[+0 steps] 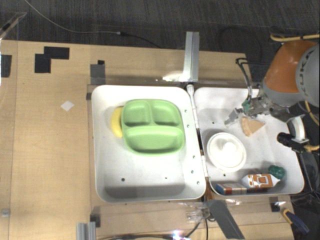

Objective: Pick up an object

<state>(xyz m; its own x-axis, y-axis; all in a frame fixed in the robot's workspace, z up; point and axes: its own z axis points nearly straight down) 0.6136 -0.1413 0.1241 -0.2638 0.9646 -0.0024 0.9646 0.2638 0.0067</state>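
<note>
Gripper sits low in right bin, can't tell if open or closed; tan wedge just beside it. Risk: fingers nudge wedge instead of straddling it, or snag white bowl nearby

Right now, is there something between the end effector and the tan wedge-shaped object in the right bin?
Nothing visible stands between them. The end effector hangs just up-left of the tan wedge; the white bowl lies lower, off that line.

Pale wood tabletop stretching well left of claw; black square markers at far corner; dark ribbed floor behind, thin cable trailing across it.
</note>
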